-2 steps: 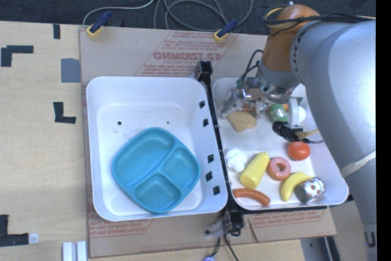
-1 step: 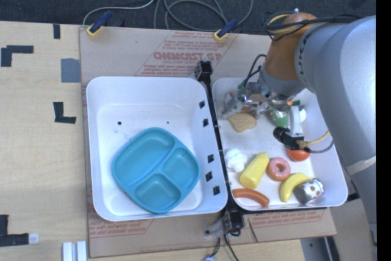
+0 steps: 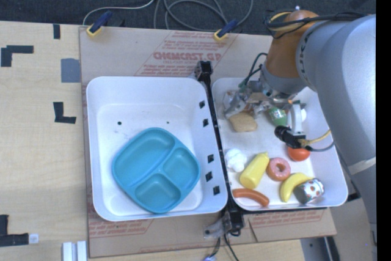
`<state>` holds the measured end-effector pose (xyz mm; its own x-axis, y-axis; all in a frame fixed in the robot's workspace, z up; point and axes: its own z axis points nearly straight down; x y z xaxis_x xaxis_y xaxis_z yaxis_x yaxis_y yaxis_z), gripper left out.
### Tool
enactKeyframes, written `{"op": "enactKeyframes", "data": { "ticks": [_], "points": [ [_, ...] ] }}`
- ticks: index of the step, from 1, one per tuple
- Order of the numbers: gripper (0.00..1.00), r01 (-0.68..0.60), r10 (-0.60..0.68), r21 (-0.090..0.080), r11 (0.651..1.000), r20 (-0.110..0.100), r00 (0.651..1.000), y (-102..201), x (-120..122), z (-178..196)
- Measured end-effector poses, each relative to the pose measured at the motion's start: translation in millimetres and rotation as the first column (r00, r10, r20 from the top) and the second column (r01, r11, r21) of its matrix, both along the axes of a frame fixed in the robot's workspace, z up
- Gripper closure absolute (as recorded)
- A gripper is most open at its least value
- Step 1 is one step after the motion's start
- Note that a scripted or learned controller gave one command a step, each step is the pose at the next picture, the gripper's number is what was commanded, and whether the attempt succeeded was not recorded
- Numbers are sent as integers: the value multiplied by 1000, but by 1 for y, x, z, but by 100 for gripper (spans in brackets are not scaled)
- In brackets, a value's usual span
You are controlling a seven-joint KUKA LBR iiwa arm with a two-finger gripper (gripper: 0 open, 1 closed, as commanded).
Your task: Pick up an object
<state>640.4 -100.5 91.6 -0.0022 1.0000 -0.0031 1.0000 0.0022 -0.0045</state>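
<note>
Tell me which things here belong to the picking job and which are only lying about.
For the job: gripper; tan bread piece under it; yellow bottle; pink donut; banana; sausage; right bin.

Lying about: blue divided plate; left bin; cable loops; yellow clamp.

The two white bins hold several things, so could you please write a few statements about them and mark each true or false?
1. The blue divided tray lies in the left bin. True.
2. The yellow bottle lies in the left bin. False: it lies in the right bin.
3. The pink donut lies beside the yellow bottle. True.
4. The gripper hangs over the blue divided tray. False: it is over the right bin, by the tan piece.
</note>
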Motion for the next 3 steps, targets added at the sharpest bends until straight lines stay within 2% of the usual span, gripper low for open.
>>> {"op": "enactKeyframes", "data": {
  "ticks": [1, 2, 3],
  "points": [
    [100, -6, 6, 6, 1000, 8, 1000, 68, -33, 96],
    [100, -3, 3, 4, 1000, 2, 1000, 100, -33, 109],
    [100, -1, 1, 3, 1000, -1, 1000, 110, -45, 110]
  ]
}}
